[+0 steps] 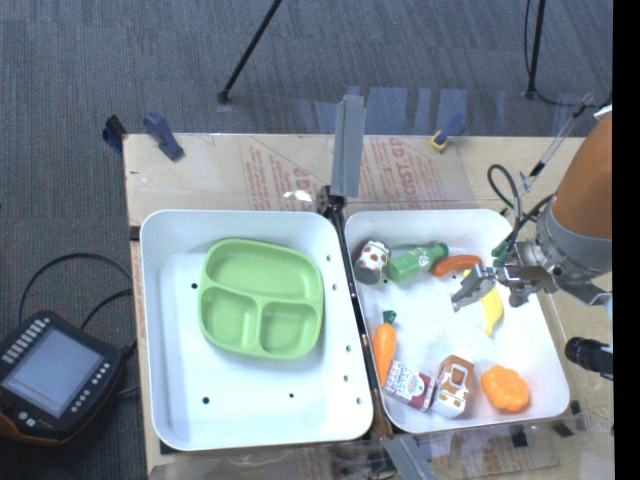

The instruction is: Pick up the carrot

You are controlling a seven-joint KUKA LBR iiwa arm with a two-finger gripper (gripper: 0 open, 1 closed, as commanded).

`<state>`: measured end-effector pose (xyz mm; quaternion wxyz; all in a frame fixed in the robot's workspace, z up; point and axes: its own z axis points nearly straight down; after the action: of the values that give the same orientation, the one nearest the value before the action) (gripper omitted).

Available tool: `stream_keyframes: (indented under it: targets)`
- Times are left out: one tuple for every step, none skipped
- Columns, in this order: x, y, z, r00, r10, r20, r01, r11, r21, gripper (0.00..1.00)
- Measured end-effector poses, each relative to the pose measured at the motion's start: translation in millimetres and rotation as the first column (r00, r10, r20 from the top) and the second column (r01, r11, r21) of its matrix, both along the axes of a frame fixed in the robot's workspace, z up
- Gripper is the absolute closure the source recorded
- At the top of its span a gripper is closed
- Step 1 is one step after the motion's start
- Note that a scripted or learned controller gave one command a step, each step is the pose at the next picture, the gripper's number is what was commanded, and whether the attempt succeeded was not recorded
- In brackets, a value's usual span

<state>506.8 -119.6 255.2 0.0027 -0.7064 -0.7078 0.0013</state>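
Your carrot [384, 341] lies in the right bin [445, 423], tight against its left wall, lengthwise along that wall with the green top pointing to the far side and the orange tip toward you. That spot matters: with the wall just beside it, you will probably want the fingers to straddle it across its width, one finger sliding into the narrow gap next to the wall.

Just beyond the tip, near the front edge, sit two small cartons [432, 385], touching each other, and an orange fruit [505, 389] off to the right of them. Toward the far side of the bin you have a small round ball-like thing [372, 259], a green bottle [416, 261] lying on its side next to it, and a red-orange sausage-shaped piece [457, 265] beside the bottle's cap.

The end effector [472, 290] hangs over the right half of that bin, well apart from the carrot, just by a yellow banana [492, 311]. Its fingers look spread, with nothing between them, so nothing is gripped yet. It sits there, I judge, because the arm enters from that side and the reach across to the carrot has not begun.

The left bin [170, 368] carries a green divided plate [263, 298], which plays no part here. Both bins rest on the worktop [250, 168].
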Motion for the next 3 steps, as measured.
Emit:
stream_keyframes:
  targets:
    - [-12, 64, -70, 1.0, -0.015, -0.002, 0.015, 1.0, 0.0, 0.0]
    - [36, 32, -140, 0.991, 0.132, 0.003, -0.132, 0.991, 0.0, 0.0]
    - [79, 5, -168, 0.894, 0.449, 0.005, -0.449, 0.894, 0.0, 0.0]
